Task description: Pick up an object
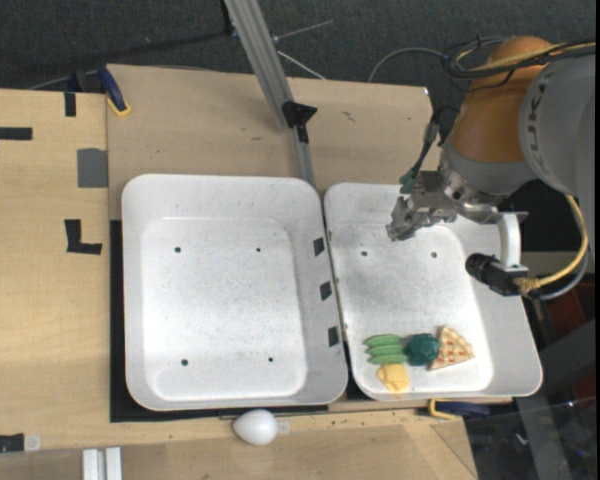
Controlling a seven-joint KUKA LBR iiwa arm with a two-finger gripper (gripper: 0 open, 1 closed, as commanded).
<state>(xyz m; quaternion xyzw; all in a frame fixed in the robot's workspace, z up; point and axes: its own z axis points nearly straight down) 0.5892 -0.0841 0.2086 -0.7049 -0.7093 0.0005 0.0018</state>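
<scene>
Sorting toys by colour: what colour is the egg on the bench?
White; the egg shows in the camera view.

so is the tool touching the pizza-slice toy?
Apart. The camera view shows the tool over the right bin's far end, the triangular pizza-slice toy near its front edge, bare white floor between them.

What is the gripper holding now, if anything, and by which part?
Nothing is seen held. The grey two-finger gripper hangs over the far part of the right white bin, away from the small toy foods at the near edge.
</scene>
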